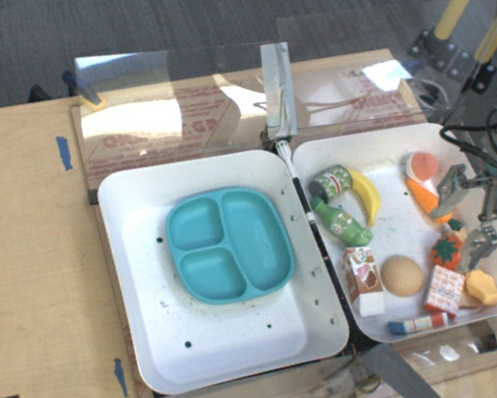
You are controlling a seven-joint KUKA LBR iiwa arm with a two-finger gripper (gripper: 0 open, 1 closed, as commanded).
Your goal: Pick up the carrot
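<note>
Marker [417, 324] at right bin's [383, 152] near edge. Carrot [423, 196] lies near the far-right wall, beside the banana [367, 196]. Gripper [468, 212] spread wide just right of carrot, gripping nothing.

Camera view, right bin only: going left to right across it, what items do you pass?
Green can → banana → bread roll → carrot → gripper, its fingers spread apart at the bin's right side.
</note>
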